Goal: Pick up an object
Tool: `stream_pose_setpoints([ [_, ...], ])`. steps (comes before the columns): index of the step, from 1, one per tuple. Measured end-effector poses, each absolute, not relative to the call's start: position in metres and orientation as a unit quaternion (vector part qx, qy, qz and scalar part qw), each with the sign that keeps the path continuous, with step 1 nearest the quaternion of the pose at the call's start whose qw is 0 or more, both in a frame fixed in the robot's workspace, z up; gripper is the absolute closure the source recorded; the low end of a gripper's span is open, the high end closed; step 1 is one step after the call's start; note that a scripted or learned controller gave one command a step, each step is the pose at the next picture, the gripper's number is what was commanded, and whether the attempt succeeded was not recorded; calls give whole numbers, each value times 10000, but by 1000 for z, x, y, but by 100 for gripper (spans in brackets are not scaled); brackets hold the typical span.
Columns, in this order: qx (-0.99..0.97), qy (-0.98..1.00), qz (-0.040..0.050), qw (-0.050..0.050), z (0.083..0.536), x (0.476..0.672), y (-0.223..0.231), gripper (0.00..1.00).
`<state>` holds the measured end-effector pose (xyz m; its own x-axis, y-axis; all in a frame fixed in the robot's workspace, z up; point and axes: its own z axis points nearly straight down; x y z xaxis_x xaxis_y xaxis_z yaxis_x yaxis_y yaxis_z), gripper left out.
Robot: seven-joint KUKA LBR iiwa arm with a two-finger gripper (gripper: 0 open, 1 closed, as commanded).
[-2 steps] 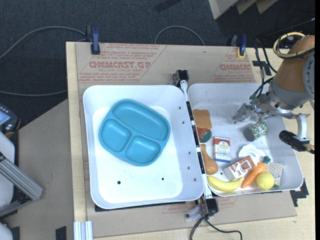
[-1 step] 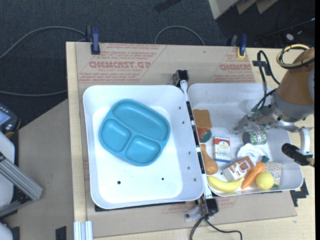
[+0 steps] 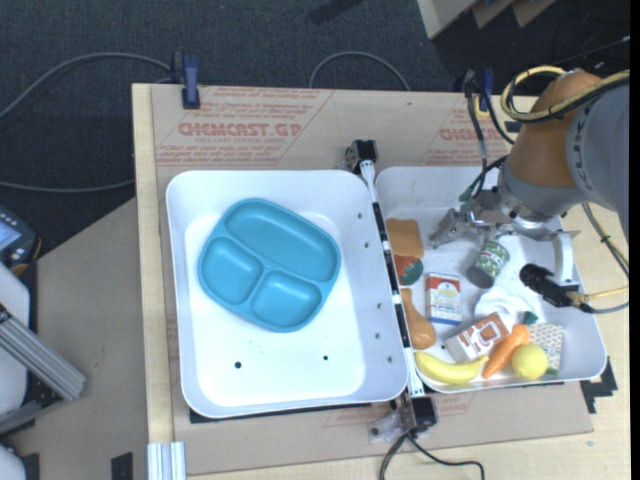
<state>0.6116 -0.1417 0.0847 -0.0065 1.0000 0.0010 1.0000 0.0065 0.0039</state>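
Note:
My gripper hangs over the back half of the right bin, its two metal fingers spread open with nothing between them. A small green can lies just in front of it, apart from the fingers. Several other small things fill the same bin. A tan slab lies by the left wall. A white and red carton sits in the middle. A banana, a brown box, a carrot and a lemon lie along the front.
The left bin holds a blue divided plate. An orange roll-shaped piece lies along the divider between the bins. The grey arm and its cables crowd the right bin's far right corner. A black part sticks out near the right wall.

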Motion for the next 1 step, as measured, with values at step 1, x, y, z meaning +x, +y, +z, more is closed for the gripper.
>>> stream_pose_setpoints([
  [1, 7083, 7059, -14, -20, 85, 568, -165, 0],
])
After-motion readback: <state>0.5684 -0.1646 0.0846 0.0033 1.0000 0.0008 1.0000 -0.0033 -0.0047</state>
